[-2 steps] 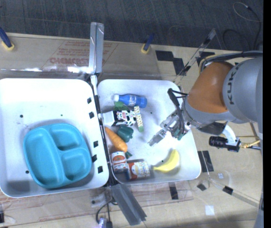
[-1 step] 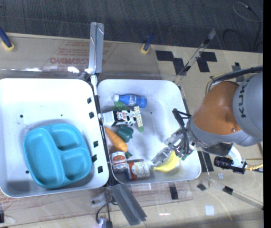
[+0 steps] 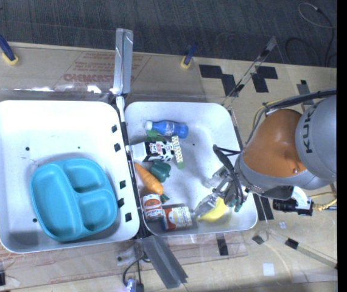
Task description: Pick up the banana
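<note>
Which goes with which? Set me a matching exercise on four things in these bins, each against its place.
Things:
1. blue divided tray
2. blue bottle
3. banana
4. carrot

Places:
A. right bin, far end
B. right bin, near right corner, at the gripper
C. left bin
D. right bin, by the left wall

Pairs: 1-C, 2-A, 3-B, 4-D

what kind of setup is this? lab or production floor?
Likely a robotics lab grasping bench: two white bins taped to a board, toy groceries like a banana and carrot, clamps along the edge, loose cables.
</note>
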`<state>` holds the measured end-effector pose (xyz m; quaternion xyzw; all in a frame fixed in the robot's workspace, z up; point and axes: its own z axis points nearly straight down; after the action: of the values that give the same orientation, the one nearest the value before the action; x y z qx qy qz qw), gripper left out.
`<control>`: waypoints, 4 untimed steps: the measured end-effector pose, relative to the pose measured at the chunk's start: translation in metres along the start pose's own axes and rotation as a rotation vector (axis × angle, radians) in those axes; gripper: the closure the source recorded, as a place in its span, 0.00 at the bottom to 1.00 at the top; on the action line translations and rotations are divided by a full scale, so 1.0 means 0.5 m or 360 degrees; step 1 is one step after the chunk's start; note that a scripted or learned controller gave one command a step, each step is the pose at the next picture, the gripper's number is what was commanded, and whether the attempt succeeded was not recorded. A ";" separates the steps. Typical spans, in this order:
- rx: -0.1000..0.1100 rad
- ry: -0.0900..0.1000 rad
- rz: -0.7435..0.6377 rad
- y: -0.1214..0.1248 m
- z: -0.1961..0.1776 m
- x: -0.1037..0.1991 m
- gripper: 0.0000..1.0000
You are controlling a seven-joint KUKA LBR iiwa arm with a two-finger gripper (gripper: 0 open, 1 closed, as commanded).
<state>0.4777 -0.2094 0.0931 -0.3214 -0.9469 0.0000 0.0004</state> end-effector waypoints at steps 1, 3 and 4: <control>-0.0001 -0.0001 -0.0008 0.002 -0.021 -0.001 1.00; 0.0000 -0.0002 -0.0065 0.000 -0.001 0.000 0.00; -0.0001 -0.0003 -0.0073 0.003 -0.022 -0.001 1.00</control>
<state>0.4793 -0.2086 0.1039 -0.2996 -0.9541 -0.0001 -0.0007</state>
